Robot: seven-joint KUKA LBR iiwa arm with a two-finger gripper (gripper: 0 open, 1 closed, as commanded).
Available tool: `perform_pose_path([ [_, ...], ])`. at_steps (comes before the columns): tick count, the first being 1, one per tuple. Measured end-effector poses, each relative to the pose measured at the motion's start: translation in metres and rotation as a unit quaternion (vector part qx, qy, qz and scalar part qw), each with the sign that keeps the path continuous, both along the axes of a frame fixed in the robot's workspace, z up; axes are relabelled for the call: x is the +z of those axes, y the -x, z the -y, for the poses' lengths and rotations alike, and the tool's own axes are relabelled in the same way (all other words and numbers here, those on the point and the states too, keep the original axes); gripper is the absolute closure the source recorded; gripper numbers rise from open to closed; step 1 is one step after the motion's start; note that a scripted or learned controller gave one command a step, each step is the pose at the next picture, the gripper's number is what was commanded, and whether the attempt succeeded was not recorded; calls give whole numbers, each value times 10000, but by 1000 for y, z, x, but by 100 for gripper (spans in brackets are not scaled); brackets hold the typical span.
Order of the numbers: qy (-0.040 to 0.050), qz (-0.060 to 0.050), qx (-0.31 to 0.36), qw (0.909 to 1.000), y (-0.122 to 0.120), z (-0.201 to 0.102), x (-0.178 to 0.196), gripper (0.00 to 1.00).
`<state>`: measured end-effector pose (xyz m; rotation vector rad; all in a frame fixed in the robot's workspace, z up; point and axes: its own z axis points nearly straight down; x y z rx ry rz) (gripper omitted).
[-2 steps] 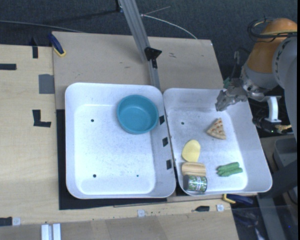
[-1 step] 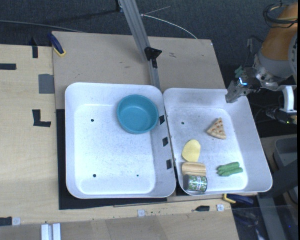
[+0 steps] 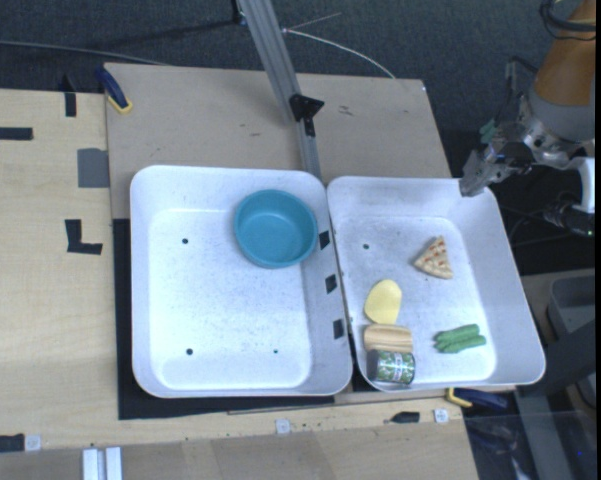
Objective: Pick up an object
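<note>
Objects for picking lie in the right bin (image 3: pixel 500 258), the landmark for everything here: a pizza slice (image 3: pixel 434 258) near its middle, a yellow piece (image 3: pixel 383 301) toward the bin's left wall, a tan block (image 3: pixel 388 337) touching the yellow piece's near side, a green-labelled can (image 3: pixel 392 368) against the bin's near left corner, and a green bean pod (image 3: pixel 459 339) toward the near right. A blue bowl (image 3: pixel 274 228) stands alone in the left bin (image 3: pixel 170 298), just across the shared wall from the right bin.

The gripper (image 3: pixel 475 180) hangs at the right bin's far right corner, just over the rim, carrying nothing; whether its pincer is spread or pressed together cannot be told at this size and angle. The arm (image 3: pixel 565 78), grey with its orange band, reaches in from beyond that corner.

By the look of it, the approach is the step in hand and no object has been chosen or touched. The pizza slice lies nearest the gripper and well apart from its neighbours, so it seems the easiest target. The next move calls for carrying the gripper inward from the corner, setting it above one object, and lowering with the pincer spread. The yellow piece, block and can crowd together, which could spoil a grasp there.
</note>
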<state>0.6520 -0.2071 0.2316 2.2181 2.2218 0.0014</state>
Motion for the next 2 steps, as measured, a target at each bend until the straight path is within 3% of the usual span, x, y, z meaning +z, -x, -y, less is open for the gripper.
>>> perform_pose_path([
  [2,-9,-20,17,10000,-5,-105,7,100],
])
